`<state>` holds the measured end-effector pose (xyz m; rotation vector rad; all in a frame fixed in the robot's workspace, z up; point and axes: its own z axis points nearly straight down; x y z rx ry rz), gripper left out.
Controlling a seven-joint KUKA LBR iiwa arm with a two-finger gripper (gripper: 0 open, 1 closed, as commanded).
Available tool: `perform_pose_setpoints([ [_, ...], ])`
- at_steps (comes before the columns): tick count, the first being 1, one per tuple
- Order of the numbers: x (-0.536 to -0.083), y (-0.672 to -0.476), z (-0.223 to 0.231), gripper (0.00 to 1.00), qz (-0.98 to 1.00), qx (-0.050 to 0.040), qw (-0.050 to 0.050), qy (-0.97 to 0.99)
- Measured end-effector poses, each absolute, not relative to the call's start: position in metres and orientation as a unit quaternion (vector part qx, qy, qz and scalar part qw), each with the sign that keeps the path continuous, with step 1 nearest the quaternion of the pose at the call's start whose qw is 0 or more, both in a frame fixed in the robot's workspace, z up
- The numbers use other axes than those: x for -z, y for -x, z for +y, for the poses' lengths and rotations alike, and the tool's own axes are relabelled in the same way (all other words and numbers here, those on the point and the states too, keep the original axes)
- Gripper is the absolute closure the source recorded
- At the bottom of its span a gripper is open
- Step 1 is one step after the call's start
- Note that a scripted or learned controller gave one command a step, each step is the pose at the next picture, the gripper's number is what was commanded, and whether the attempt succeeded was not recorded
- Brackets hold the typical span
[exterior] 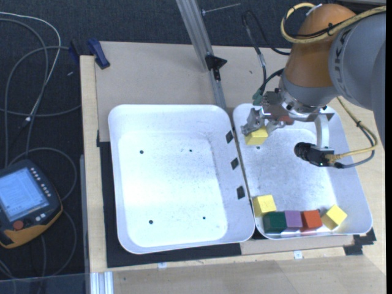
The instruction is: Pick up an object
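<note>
The grey two-finger gripper (pixel 260 126) has its jaws closed narrowly on a small yellow foam cube (pixel 256 137) that hangs tilted above the rear left corner of the right-hand shallow white plastic bin (pixel 352 164), so the grip looks shallow and the cube could slip and drop.

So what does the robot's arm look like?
The big rounded grey arm has a shiny orange band above its wrist. A yellow cable loops over the top, thin black cables trail beside it, and the small metal gripper is silvery grey.
</note>
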<state>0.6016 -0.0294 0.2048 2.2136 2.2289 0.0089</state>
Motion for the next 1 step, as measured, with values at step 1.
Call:
perform_pose_setpoints([
  [1, -0.1992, -0.5496, 0.0441, 1.0, 0.71, 0.001, -0.004, -0.704],
])
